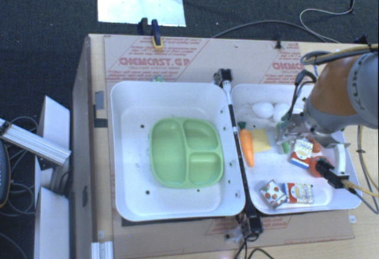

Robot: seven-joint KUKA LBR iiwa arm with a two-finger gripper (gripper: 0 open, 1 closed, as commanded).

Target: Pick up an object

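The right bin [349, 201] holds an orange carrot [246, 146], a yellow block [260, 140], two white eggs [267, 111], a red and white carton [302, 153], a small patterned box [272, 193] and another red and white packet [300, 192]. My gripper [286, 138] reaches down into this bin just left of the red and white carton, over a green item [285, 146] that is mostly hidden by it. The arm's grey and orange wrist [334, 95] covers the bin's back right part.
The left bin [127, 133] holds a light green divided plate [186, 152]. A black divider rail [235, 145] runs between the bins. Cables trail across the bench's back right, and a blue and yellow clamp [155, 32] sits at the back edge.
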